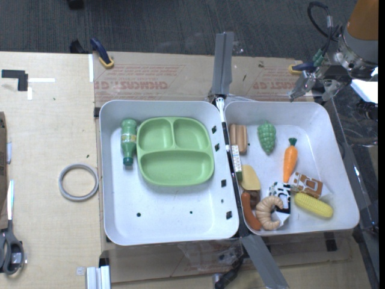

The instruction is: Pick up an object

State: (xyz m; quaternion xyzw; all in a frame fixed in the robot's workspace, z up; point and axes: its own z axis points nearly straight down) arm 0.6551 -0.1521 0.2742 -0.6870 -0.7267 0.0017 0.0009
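Gripper (310, 83) hovers well above carrot (290, 157).

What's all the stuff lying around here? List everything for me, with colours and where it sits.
divided plate: 1, green, left bin
bottle: 1, green, left bin, beside the plate
grapes: 1 bunch, green, right bin
carrot: 1, orange, right bin
corn: 1, yellow, right bin, near corner
hot dog: 1, tan, right bin
croissant: 1, tan, right bin, near edge
tape ring: 1, grey, bench left of bins
scissors: 1, grey, bench's left edge
bins: 2, white, side by side
gripper: 1, grey, above right bin's far corner
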